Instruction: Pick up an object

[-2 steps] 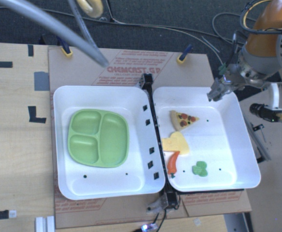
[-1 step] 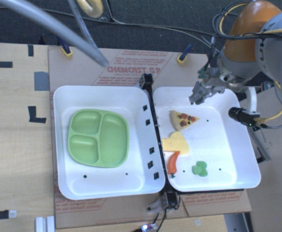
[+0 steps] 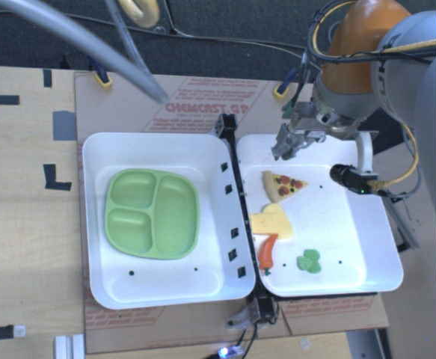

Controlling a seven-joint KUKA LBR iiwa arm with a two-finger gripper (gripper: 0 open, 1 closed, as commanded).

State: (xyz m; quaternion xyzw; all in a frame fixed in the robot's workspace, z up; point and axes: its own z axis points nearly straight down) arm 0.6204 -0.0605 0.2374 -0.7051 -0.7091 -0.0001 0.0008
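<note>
In the right bin (image 3: 367,256) lie a pizza slice (image 3: 281,185), a yellow cheese wedge (image 3: 271,221), an orange-red carrot-like piece (image 3: 267,251) and a green broccoli piece (image 3: 309,260). My gripper (image 3: 283,151) hangs over the far left part of that bin, just above and behind the pizza slice. Its dark fingers point down to the left, with nothing visibly between them. Their spacing is too small to make out.
The left bin (image 3: 98,200) holds a green divided plate (image 3: 152,213). A black divider (image 3: 236,200) with clips runs between the bins. Cables and a black fitting (image 3: 348,176) hang off the wrist over the right bin's far right side.
</note>
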